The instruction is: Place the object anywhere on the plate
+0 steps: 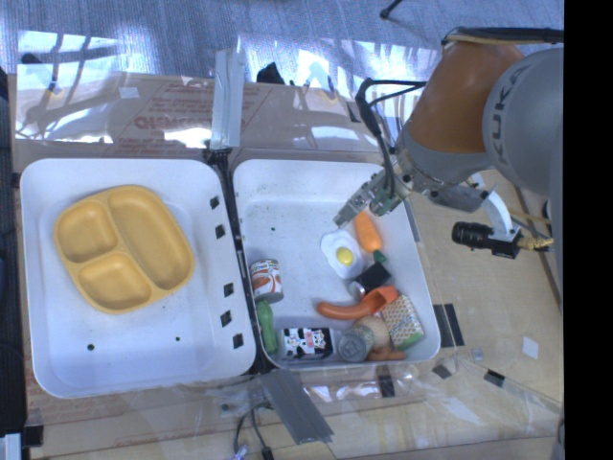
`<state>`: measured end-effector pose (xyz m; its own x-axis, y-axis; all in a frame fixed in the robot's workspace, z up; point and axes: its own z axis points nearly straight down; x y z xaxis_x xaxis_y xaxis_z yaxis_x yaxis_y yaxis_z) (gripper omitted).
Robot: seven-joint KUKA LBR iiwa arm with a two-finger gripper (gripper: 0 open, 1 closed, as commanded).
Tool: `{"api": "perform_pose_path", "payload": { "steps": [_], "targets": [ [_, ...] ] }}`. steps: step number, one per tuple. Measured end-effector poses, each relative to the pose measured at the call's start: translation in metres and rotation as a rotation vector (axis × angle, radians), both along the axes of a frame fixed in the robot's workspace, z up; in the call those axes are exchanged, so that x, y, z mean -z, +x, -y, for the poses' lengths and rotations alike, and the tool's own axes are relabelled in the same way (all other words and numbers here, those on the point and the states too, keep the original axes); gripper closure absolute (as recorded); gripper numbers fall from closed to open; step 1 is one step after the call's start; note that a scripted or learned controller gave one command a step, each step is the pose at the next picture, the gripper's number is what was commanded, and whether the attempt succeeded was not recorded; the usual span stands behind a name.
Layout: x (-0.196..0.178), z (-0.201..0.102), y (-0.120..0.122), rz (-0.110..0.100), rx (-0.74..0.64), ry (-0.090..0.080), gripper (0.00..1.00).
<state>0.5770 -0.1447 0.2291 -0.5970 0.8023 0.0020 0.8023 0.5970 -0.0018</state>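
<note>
- Pick step in hand, judging by the layout: tool [375, 199] poised low over the far right part of the right bin [287, 185], nothing yet on the plate [123, 247].
- Whether the tool is apart or together: cannot tell from this slant; nothing visibly clamped.
- Likely task thing: the orange carrot [369, 232], lying just below the tool tip, perhaps touching it; contact not clear.
- Just left of and below the tool: fried egg toy [342, 252], close beside the carrot.
- Further below: a dark block [372, 278], an orange-red sausage-like piece [347, 308], a patterned packet [403, 320], a small can on its side [353, 344] and a black-and-white carton [306, 341], all crowded in the bin's near right corner.
- Down and to the left of the tool: a small tin [265, 279] and a green piece [265, 326] against the bin's left wall.
- Plate: yellow, three compartments, well away to the left in the left bin [57, 353], bare.
- Next move calls for: a firm closure on the carrot alone, clear of the egg; then a straight lift, a carry leftward over the divider between bins, and a release above any compartment.
- Risk, as a judgement: nudging the egg or a slipped grasp on the tapered carrot.
</note>
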Motion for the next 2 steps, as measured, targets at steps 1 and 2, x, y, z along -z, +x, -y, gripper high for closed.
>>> {"api": "perform_pose_path", "payload": {
  "steps": [1,2],
  "targets": [
    [-0.030,-0.094,0.042,0.004,-0.059,0.002,1.00],
    [0.009,-0.154,0.071,0.001,0.160,-0.002,1.00]
  ]
}}
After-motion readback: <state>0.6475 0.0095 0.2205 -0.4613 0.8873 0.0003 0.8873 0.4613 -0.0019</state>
